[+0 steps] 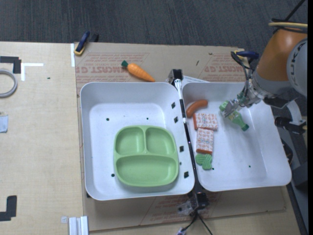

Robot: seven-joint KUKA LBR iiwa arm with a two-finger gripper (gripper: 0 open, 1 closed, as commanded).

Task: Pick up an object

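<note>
The hand [238,104] hangs low over the back of the right bin [254,177], right on top of a small green and pale object [234,112] that lies against the bin floor; whether the hand is open, closed or gripping that object I cannot tell, since the two blur together from here. Moving out from it in the same bin, I count one sausage [196,106] near the back left corner, two red-and-white patterned packets [206,121] lying one in front of the other along the left side, and one little green piece [205,161] just in front of the nearer packet. The left bin [98,131] holds one green divided plate [145,155] with three compartments. Behind the bins, one carrot [138,71] lies on the sheet of cardboard [107,62] under both bins, and a blue clip [82,42] sits at the cardboard's back left corner. The surface [34,155] is pale wood with black tape marks and a roll of tape [6,83] at its left edge. Beyond it the floor is dark grey carpet [146,9].
</note>
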